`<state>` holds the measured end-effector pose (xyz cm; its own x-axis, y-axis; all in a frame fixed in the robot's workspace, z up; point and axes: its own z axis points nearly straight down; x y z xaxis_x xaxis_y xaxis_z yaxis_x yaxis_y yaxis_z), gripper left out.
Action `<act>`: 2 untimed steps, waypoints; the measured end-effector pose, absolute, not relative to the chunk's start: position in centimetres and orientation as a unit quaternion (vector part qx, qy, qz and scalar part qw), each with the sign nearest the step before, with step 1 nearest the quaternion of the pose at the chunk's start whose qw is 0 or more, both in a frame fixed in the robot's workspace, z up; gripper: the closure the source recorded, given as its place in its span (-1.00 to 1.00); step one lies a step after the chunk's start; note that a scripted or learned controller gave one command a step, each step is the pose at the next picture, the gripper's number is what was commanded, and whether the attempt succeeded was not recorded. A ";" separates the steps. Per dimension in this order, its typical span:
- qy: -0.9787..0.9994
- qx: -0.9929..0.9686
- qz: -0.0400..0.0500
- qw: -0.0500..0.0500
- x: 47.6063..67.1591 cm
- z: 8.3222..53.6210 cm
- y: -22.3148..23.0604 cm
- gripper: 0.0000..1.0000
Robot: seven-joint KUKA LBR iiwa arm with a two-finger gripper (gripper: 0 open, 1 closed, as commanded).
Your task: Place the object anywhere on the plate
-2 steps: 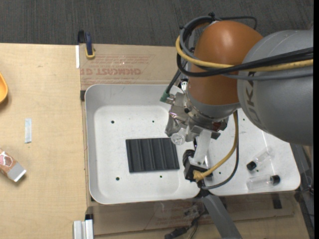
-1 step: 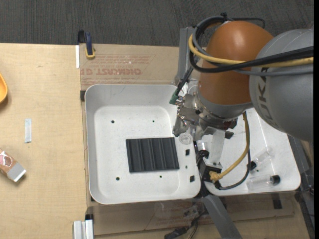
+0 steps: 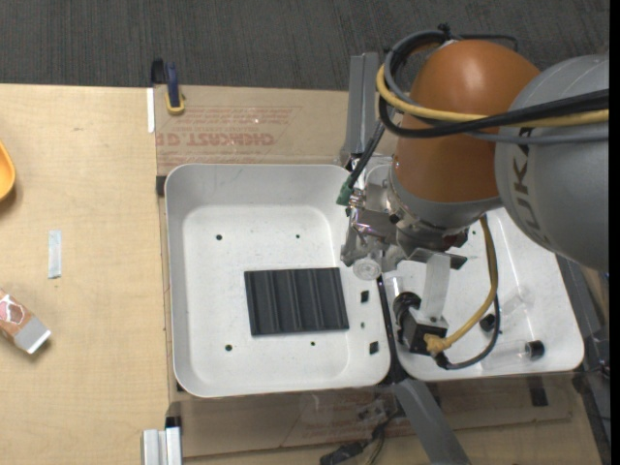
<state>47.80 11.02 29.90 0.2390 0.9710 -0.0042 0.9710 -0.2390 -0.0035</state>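
Note:
A dark grey ribbed plate (image 3: 295, 300) lies flat in the left white bin (image 3: 194, 260), toward its front middle. The arm's orange band (image 3: 455, 124) and grey wrist hang over the seam between the two bins. The gripper (image 3: 368, 258) points down at the left bin's right rim, just right of the plate's upper right corner and apart from it. The wrist hides what is under it. In the right bin (image 3: 552, 289) there is a faint clear item (image 3: 515, 304) and a small dark piece (image 3: 532, 350); I cannot tell what they are.
Yellow and black cables (image 3: 455, 342) loop under the wrist over the right bin. Brown cardboard (image 3: 242, 129) lies behind the bins with a blue clamp (image 3: 170, 85). On the wooden bench at left are a white strip (image 3: 54, 255), a red-white packet (image 3: 21, 323) and an orange item (image 3: 4, 172).

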 end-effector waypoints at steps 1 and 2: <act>-0.641 -0.768 0.003 0.001 47.7 29.0 11.8 1.00; -0.714 -0.701 0.002 0.000 47.8 29.6 16.5 1.00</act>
<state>47.77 16.50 29.61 -0.0186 0.9998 -0.0027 0.9998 0.0186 -0.0028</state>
